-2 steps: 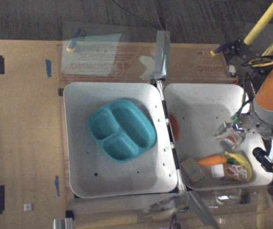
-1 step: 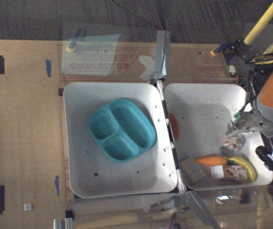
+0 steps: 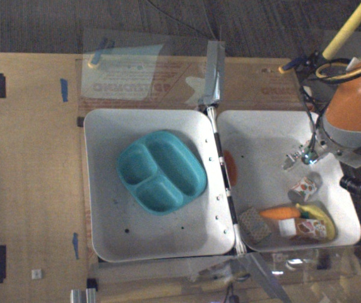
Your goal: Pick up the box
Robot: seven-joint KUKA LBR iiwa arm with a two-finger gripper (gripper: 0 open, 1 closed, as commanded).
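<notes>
From the camera above, I can see the box (image 3: 307, 228) lying at the near end of the right bin (image 3: 256, 137), down in the corner. It is small, with red and white printing on it. A banana (image 3: 320, 216) curls around its far and right sides, touching it or nearly so, and a carrot (image 3: 281, 213) lies just beside it on the left. A speckled sponge (image 3: 255, 225) sits a bit further left, and a small printed cup (image 3: 304, 187) lies on its side a little beyond the banana. I think the box is light and made of thin card, so it would be stiff but could dent if I squeeze too hard. Its sides look smooth, so it might slip. I think the best place to hold it is across its two short sides, where the banana is not in the way. My fingers (image 3: 301, 157) are up near the middle of the right bin, well apart from the box, and I have nothing in them. I cannot tell how wide they are spread because they look small and blurry. My arm (image 3: 351, 109) comes in from the right and bends down over the bin, with the orange part up high. The left bin (image 3: 98, 188) has a blue plate (image 3: 161, 170) in it.
</notes>
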